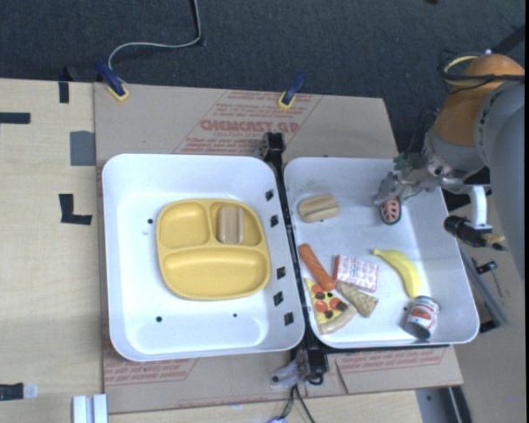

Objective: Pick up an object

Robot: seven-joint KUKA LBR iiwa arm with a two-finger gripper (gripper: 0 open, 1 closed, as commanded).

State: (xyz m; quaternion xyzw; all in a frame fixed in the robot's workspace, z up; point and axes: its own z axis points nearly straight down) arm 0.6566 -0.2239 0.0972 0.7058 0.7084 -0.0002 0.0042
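Note:
My gripper [391, 196] hangs over the upper right part of the right bin [441, 236], the arm coming in from the right. A small red watermelon slice [390, 211] lies right at the gripper's tip, touching or nearly touching it; whether it is gripped is not visible. Elsewhere in this bin are a tan bread roll [318, 207], an orange sausage [316, 266], a pink and white packet [357, 272], a banana [404, 270], a pizza slice [329, 307], a brown cracker [363, 301] and a small can [420, 315].
The left bin [132, 263] holds a yellow divided plate [207, 267] with a brownish piece [231, 225] in its upper right compartment. A black divider [282, 236] runs between the bins. Cardboard lies under both bins.

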